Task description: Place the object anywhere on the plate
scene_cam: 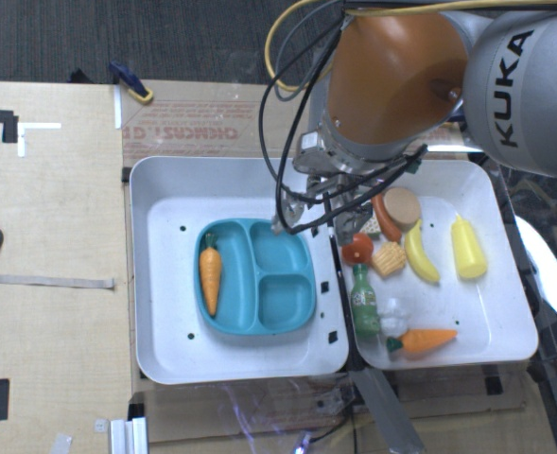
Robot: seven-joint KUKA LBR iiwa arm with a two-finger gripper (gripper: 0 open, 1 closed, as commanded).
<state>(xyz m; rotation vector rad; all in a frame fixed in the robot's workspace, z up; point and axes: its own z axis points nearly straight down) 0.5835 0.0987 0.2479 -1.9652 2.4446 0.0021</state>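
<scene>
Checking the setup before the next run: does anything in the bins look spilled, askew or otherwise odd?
Nothing looks spilled or damaged. A carrot lies inside the long left compartment of the blue plate in the left bin. In the right bin, the green bottle lies tipped on its side against the divider, beside a second carrot.

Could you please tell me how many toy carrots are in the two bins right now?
2. One carrot lies in the blue plate's long left compartment; the other carrot lies in the right bin, near its front. The arm may hide more.
</scene>
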